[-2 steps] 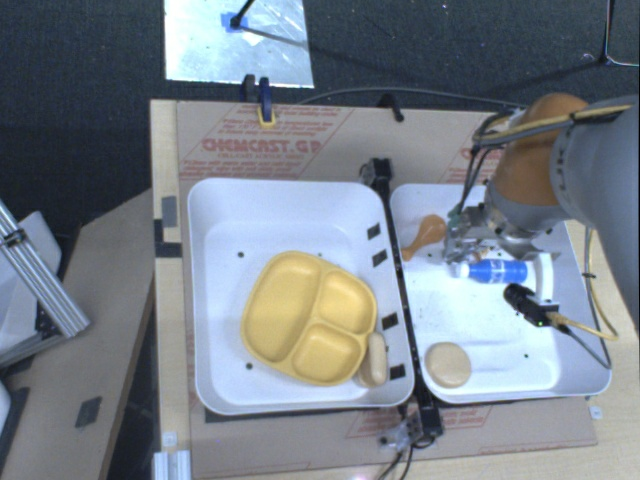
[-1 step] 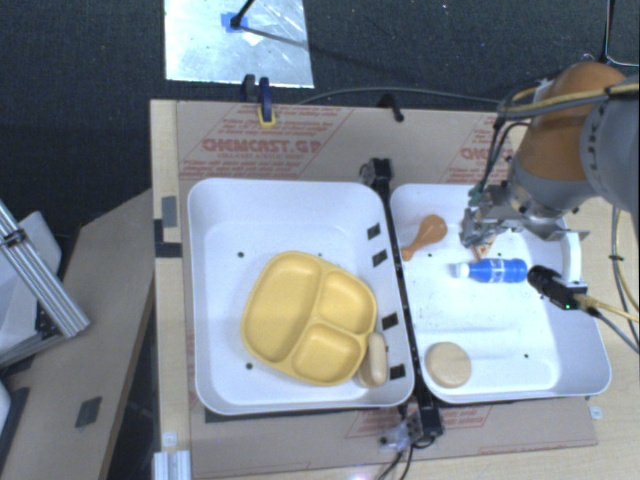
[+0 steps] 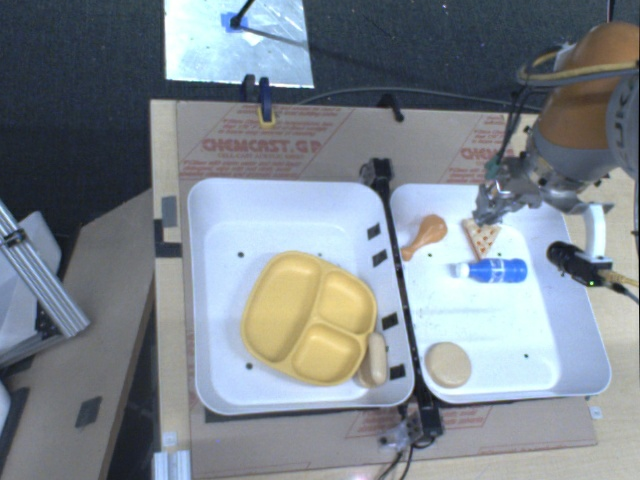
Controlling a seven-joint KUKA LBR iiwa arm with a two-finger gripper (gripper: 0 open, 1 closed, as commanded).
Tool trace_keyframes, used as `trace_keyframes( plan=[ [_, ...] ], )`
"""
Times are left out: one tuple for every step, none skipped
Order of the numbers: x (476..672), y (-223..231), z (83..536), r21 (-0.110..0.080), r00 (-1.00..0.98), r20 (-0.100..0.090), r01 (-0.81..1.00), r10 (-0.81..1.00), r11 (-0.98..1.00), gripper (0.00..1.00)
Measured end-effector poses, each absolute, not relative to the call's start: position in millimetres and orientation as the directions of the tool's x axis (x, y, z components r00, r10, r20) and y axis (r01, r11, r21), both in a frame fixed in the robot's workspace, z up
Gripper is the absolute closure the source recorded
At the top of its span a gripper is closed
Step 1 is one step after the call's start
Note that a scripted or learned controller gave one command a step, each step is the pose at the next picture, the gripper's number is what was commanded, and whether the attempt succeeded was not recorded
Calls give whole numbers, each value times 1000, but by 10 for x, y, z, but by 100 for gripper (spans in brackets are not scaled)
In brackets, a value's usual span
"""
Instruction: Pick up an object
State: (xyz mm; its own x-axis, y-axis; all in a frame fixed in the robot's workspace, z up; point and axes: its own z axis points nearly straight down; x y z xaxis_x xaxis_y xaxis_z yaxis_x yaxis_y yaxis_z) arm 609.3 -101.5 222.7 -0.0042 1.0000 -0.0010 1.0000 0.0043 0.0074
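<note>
My gripper (image 3: 489, 208) is low over the back of the right bin (image 3: 570, 363), directly above the far end of a triangular pizza-slice toy (image 3: 483, 237). The slice looks to be lying on the bin floor, and I cannot tell whether the gripper touches it. Just in front of the slice lies a blue bottle (image 3: 497, 270) on its side. A tan drumstick (image 3: 427, 234) rests to the left, near the divider. Towards the bin's front sits a round beige disc (image 3: 449, 363).
The left bin (image 3: 215, 268) holds a yellow compartment tray (image 3: 309, 316) with a small pale bread-like piece (image 3: 375, 359) at its right edge. The arm's orange band (image 3: 590, 73) hangs over the right bin's back corner. The rims between the bins run close by the drumstick.
</note>
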Motion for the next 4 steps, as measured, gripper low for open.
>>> trace_keyframes(
  plan=[
    [6101,-1016,2328,2,-4,0,1000,1000,4,100],
    [6043,-455,2409,3,-10,2,1000,1000,10,100],
    [5947,33,2265,1,-9,2,1000,1000,9,100],
    [5820,547,2159,0,-8,1,1000,1000,8,100]
  ],
)
